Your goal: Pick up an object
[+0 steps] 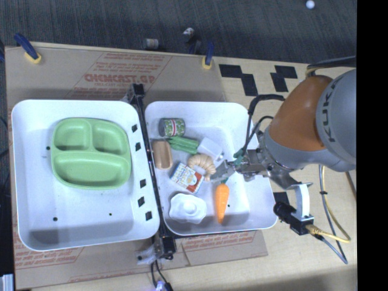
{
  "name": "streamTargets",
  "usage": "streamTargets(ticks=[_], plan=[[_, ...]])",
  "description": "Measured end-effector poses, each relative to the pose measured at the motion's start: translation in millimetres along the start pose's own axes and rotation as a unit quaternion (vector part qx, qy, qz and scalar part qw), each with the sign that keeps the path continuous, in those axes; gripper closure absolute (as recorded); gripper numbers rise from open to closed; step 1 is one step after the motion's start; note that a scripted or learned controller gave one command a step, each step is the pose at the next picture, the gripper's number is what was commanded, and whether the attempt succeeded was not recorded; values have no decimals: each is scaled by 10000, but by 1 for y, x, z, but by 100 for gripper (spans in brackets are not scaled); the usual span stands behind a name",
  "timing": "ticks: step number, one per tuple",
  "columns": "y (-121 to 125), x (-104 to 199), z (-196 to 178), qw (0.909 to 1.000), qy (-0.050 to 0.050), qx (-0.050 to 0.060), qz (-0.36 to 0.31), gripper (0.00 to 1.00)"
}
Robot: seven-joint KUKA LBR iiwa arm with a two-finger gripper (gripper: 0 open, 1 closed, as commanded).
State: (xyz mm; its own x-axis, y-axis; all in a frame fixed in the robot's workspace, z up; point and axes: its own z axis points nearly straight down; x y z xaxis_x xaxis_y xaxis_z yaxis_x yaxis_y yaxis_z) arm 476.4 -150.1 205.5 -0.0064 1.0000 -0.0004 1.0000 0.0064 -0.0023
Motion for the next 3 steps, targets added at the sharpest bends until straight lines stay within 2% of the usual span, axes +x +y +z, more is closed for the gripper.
streamTargets(ticks=[3], plan=[[0, 0, 0, 10000, 0, 0, 0, 0]])
